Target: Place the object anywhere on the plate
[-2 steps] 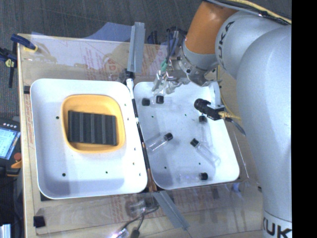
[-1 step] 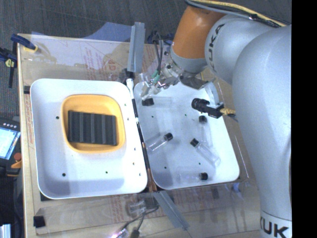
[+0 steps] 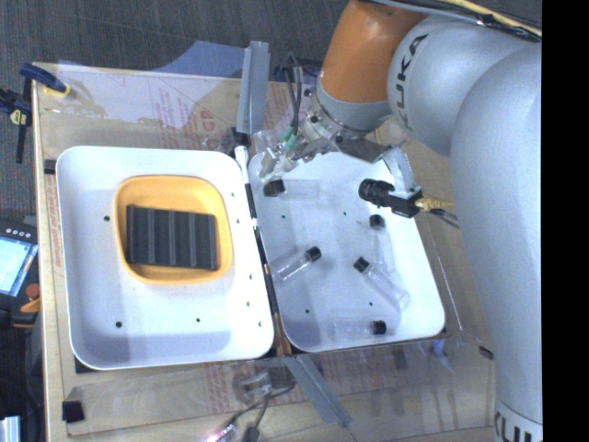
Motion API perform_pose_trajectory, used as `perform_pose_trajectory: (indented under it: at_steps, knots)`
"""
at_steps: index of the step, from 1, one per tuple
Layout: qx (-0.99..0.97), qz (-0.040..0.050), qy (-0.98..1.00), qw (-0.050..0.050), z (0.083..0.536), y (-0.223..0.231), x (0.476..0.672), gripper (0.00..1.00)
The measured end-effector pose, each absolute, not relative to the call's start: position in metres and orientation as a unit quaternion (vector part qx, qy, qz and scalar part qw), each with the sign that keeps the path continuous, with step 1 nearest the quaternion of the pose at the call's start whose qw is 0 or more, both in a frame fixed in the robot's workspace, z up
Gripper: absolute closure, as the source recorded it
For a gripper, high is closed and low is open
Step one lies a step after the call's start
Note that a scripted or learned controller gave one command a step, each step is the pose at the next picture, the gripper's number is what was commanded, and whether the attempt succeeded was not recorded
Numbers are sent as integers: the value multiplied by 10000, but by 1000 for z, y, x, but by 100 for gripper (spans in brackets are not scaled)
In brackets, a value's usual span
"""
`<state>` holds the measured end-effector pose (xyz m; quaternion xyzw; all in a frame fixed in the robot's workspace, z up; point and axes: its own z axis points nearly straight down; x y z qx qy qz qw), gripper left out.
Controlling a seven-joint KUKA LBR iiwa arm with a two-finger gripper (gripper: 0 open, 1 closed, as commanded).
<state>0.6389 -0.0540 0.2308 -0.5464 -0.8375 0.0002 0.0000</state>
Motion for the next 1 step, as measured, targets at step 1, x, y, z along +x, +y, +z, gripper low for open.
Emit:
perform_pose_trajectory:
  at_steps: [1]
  knots:
    - [-4275, 8, -9040, 13, 206, -43, 629, 100]
